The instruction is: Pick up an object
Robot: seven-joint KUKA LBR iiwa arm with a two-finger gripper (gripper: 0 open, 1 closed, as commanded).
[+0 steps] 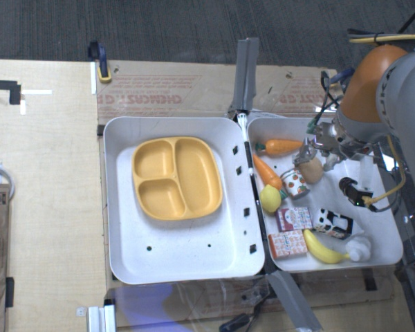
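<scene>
Yellow tray [178, 178] in left bin [117, 206], arm's gripper [311, 159] over toys in right bin [391, 244]

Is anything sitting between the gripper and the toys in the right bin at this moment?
Nothing visible does. The gripper is already low in the right bin, right at a tan roundish object, with the carrot just to its left. Whether its fingers grasp anything cannot be told.
</scene>
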